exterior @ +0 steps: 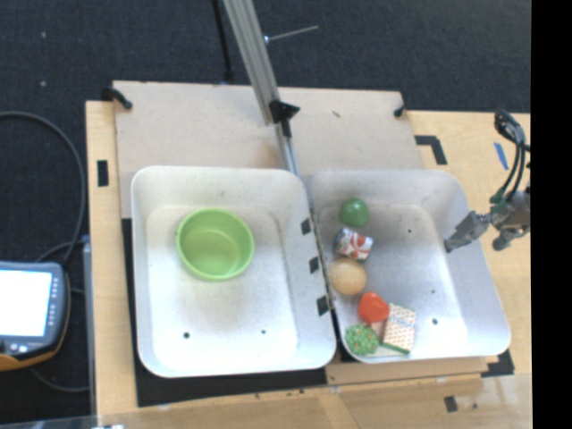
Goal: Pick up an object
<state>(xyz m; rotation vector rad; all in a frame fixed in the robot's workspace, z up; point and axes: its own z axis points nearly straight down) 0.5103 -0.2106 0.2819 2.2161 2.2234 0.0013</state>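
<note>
Floor: I see dark carpet (116, 34) around the bench; a black cable (67, 146) loops across it at left
Bench: pale wooden top (107, 329); a beige board (197, 128) lies on it
Pole: a metal rail (252, 47) slants up from the board
Screen: a lit handheld pendant (31, 311) sits at lower left

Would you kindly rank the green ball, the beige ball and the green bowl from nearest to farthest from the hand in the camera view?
1. Green ball, right bin, upper left.
2. Beige ball, right bin, by the divider.
3. Green bowl, left bin.
The hand is at the right bin's right edge.
</note>
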